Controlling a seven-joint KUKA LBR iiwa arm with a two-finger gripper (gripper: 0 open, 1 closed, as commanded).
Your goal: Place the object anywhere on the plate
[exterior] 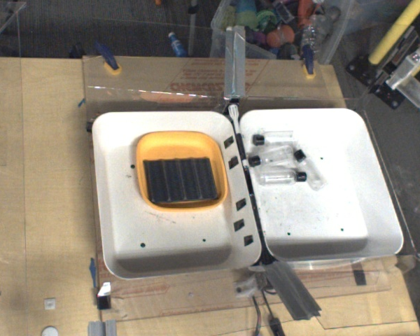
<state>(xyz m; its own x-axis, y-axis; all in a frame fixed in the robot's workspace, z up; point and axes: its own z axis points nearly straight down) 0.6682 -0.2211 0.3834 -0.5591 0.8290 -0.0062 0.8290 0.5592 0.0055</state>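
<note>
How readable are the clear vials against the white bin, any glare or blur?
Camera view: the clear vials nearly blend into the right bin, with their black caps the plainest cue; light is even, shadows soft; the orange plate and its dark ridged insert contrast strongly; slight overall softness.

The one piece that may belong to the robot is a pale grey block (416, 75) at the upper right edge, square-cornered and lit bright on its top face. It sits against a black bracket (386, 84) of dark slanting bars. Whether these are part of the arm cannot be told.
</note>
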